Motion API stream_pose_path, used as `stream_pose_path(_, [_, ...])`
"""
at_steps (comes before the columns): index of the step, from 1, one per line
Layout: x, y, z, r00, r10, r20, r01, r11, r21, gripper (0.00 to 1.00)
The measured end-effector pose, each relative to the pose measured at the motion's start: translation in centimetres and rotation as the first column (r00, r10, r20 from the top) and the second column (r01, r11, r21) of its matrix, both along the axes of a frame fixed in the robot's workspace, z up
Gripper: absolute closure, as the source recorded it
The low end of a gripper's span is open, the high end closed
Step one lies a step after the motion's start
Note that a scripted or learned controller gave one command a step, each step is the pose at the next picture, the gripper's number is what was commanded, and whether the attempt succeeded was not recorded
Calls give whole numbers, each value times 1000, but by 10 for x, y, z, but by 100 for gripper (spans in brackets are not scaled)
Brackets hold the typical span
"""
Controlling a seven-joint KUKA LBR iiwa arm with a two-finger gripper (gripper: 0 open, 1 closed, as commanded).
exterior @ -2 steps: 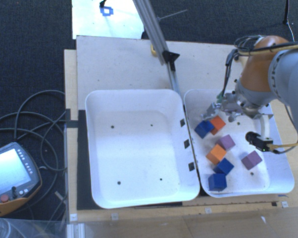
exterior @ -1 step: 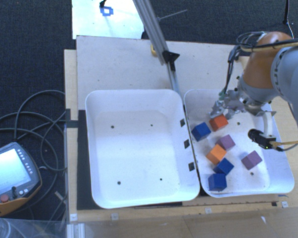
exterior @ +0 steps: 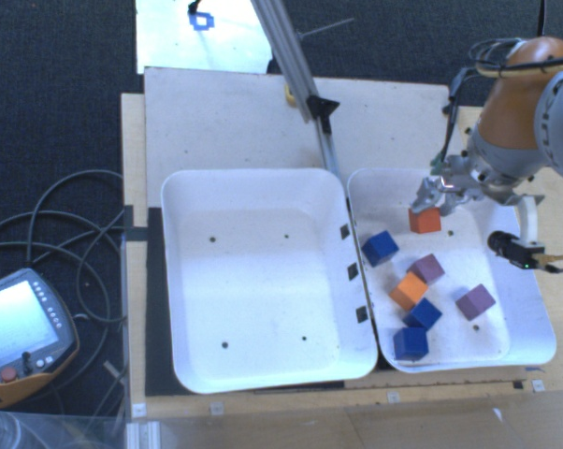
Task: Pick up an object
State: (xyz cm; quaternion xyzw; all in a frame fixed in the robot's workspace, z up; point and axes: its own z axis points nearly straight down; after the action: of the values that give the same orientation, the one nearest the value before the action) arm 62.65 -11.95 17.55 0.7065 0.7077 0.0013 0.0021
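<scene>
We have our gripper (exterior: 434, 197) down in the right-hand bin (exterior: 534, 340), at its far end, with the wrist and the orange band of the arm (exterior: 525, 92) rising behind it. Directly under the fingertips, touching or very nearly so, sits a red-orange cube (exterior: 425, 220). This looks to us like the object we are going for. Whether we have it is another matter: the metal of the hand covers the top of the cube, and we cannot tell from this angle how wide the hand stands or whether the cube is actually clamped. The cube appears to rest on the bin floor, so we judge the pick as not yet accomplished. The approach is done; the closing, if not already made, and the lift are left.

Around the hand, toward the front of the bin, lie the other blocks. Nearest is a blue cube (exterior: 380, 247), just forward and to the bin's inner side. Further forward are a purple cube (exterior: 427, 268) touching an orange cube (exterior: 409, 291), then two more blue cubes (exterior: 422, 314) (exterior: 411, 343) close together near the front wall, and a second purple cube (exterior: 475, 301) off on its own. None of them crowds the target, so a straight lift should be clear. The far wall of the bin is close behind the hand, which leaves little room on that side. The left-hand bin (exterior: 183, 251) is well away from us.
</scene>
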Motion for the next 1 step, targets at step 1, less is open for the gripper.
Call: stream_pose_path(1, [4,8,47,1000,4,2,-4,1000,0,100])
